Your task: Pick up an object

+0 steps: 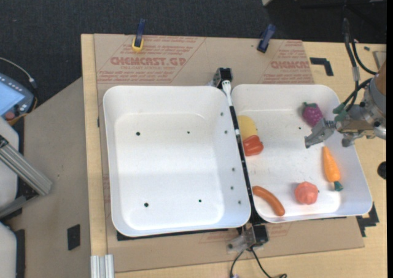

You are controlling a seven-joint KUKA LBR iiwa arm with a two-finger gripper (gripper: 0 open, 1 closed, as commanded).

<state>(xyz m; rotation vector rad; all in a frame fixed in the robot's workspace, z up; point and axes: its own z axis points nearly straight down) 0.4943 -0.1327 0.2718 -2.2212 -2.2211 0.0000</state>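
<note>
Camera view puts my tool (pixel 328 131) in the right bin (pixel 288 100), fingers spread and holding nothing, between the purple grapes (pixel 311 111) on its far side and the carrot (pixel 331 166) on its near side. I worry a descent here lands between them, nudging one aside or closing on bare bin floor.

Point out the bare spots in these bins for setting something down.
The left bin is bare wall to wall. In the right bin, the middle patch between red pepper, carrot and sausage is free. Its edges are crowded.
</note>
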